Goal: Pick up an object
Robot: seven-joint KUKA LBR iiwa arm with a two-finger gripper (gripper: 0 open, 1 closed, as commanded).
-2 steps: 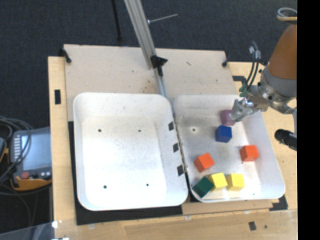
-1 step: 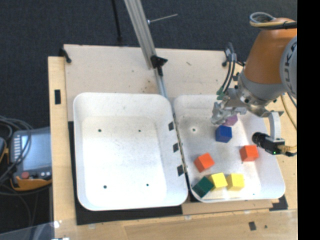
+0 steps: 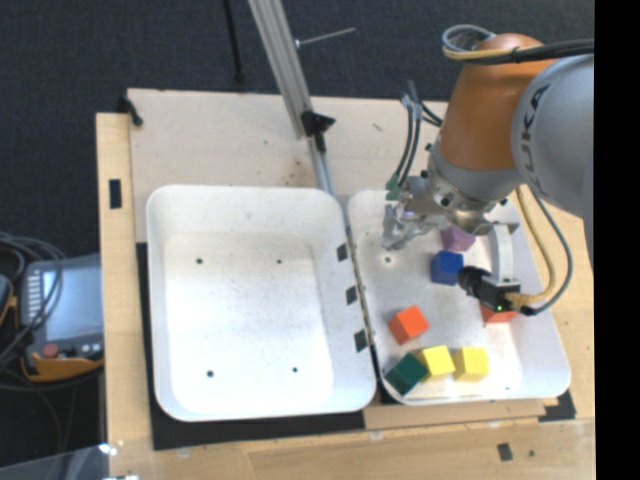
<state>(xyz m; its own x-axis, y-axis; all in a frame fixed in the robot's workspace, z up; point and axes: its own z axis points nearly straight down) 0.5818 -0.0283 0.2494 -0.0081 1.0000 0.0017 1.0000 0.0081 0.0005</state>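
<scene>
Nearest the viewer, along the near edge of the right bin (image 3: pixel 545 373), 3 blocks sat in a row: a dark green block (image 3: pixel 407 372) at the left, touching a yellow block (image 3: pixel 438 360), and a second yellow block (image 3: pixel 472 363) just beside that. Slightly farther in lay an orange block (image 3: pixel 408 324), apart from the row. To the right, a red block (image 3: pixel 497 314) showed partly under a black fitting on the arm's cable. Farther still, a blue block (image 3: pixel 447 267) rested near the bin's middle, and a pale purple block (image 3: pixel 458 238) lay just beyond it, partly covered by the wrist. The gripper (image 3: pixel 397 230) hung over the far left part of the right bin, near the blue and purple blocks but left of both; nothing could be seen between its metal fingers, and whether they stood apart or together could not be told. Above it rose the grey arm (image 3: pixel 560 118) with its orange band. The left bin (image 3: pixel 160 268) sat beside the right one, their edges meeting. At the far side, a slanted metal post (image 3: pixel 285 63) rose from the wooden bench (image 3: pixel 200 128).
</scene>
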